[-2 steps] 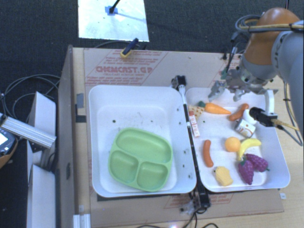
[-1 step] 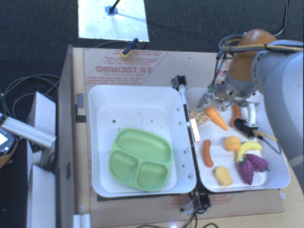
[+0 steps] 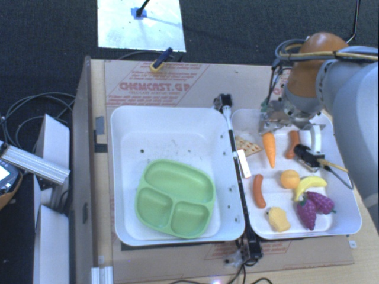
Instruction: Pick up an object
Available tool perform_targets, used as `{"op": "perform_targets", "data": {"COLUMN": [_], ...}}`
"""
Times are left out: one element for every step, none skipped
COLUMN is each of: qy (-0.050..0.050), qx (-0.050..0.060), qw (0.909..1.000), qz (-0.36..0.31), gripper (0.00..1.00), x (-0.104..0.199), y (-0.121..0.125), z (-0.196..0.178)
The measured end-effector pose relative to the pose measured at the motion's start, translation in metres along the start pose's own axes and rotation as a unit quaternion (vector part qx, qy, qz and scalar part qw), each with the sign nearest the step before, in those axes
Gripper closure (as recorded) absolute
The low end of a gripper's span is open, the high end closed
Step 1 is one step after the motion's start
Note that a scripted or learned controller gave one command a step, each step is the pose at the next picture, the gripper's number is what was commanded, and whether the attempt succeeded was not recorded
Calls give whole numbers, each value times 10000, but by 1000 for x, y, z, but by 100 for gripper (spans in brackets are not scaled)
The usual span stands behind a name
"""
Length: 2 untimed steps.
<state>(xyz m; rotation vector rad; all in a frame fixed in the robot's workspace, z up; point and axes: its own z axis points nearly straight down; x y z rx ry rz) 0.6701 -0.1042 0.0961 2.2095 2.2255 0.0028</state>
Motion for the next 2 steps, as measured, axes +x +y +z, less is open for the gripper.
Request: {"op": "perform_targets", "data": {"qy": [19, 23], "qx": [-6, 7], "qw": [10000, 10000], "qz": [6, 8], "gripper": [100, 100], "x": [62, 128], "y": [-18, -28], "z": [-91, -143]}}
